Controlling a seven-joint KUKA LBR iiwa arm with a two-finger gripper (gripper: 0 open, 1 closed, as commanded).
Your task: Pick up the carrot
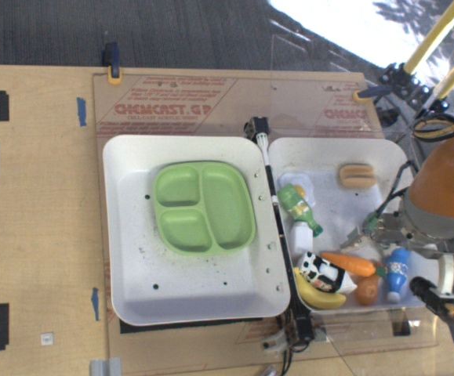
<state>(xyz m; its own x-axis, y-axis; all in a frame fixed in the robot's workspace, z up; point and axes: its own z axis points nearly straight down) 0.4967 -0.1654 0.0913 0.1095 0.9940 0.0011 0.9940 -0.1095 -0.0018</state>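
The slim orange carrot (pixel 350 263) is wedged among toys, complicating access; the pincer (pixel 370 230) state cannot be told.

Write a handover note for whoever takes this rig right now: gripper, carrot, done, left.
Gripper: over the right bin, just above the carrot; whether it is open or shut can't be read from this view. Nothing seen between its fingers.
Carrot: lying in the right bin near the front, beside the banana, the black-and-white toy and the blue bottle.
Left bin: holds the green plate.
Done: arm is positioned near the carrot.
Left: grasp and lift the carrot; it is not yet picked up.
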